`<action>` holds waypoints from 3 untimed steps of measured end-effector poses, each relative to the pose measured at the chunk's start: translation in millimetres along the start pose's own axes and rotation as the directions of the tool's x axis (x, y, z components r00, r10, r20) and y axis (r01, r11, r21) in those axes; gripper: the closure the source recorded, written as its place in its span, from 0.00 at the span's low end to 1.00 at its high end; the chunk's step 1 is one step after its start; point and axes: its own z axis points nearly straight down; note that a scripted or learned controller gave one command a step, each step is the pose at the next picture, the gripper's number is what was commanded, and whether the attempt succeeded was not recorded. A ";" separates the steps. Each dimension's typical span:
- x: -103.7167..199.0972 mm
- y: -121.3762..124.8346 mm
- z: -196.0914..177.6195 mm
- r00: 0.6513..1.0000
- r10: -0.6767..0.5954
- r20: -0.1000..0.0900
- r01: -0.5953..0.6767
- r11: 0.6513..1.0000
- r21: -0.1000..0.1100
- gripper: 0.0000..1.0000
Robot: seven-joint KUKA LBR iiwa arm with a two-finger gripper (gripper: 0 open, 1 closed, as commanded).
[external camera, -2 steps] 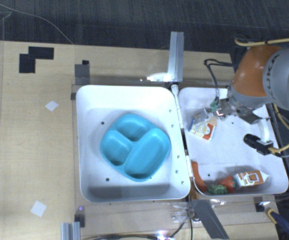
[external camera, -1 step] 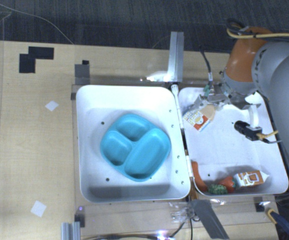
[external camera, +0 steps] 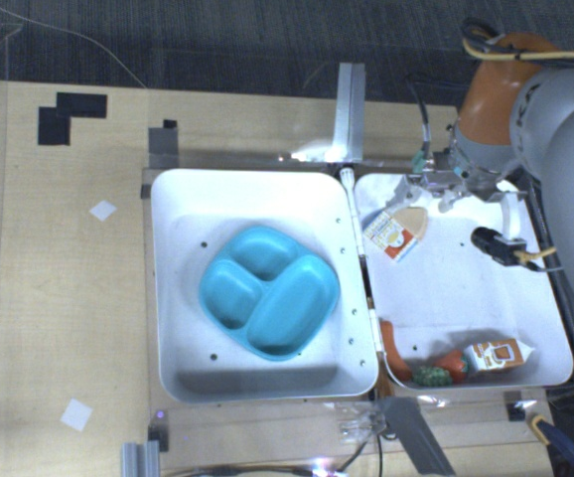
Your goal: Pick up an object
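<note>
In the right bin (external camera: 466,296), a small white, orange and tan carton (external camera: 398,229) lies tilted near the far left corner. My gripper (external camera: 428,189) hangs just above and to the right of it, close to the bin's far wall, and its tip overlaps the carton's upper edge. Along the near wall lie an orange juice carton (external camera: 496,354), a red piece (external camera: 388,340), a green piece (external camera: 428,374) and an orange-red piece (external camera: 453,363). The left bin (external camera: 183,366) holds a blue divided plate (external camera: 267,291).
A black part with yellow cable (external camera: 501,246) juts into the right bin from the arm's side. A metal post (external camera: 351,117) stands behind the wall between the bins. The grey arm (external camera: 555,117) covers the right bin's far right corner.
</note>
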 end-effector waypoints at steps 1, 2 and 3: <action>8.6 -17.5 26.9 0.997 -0.072 0.006 0.072 0.997 -0.021 0.00; -2.8 4.8 28.5 0.999 0.045 -0.001 -0.045 0.999 -0.014 0.00; -0.4 -10.0 27.4 0.997 0.075 0.002 -0.075 0.997 -0.023 0.00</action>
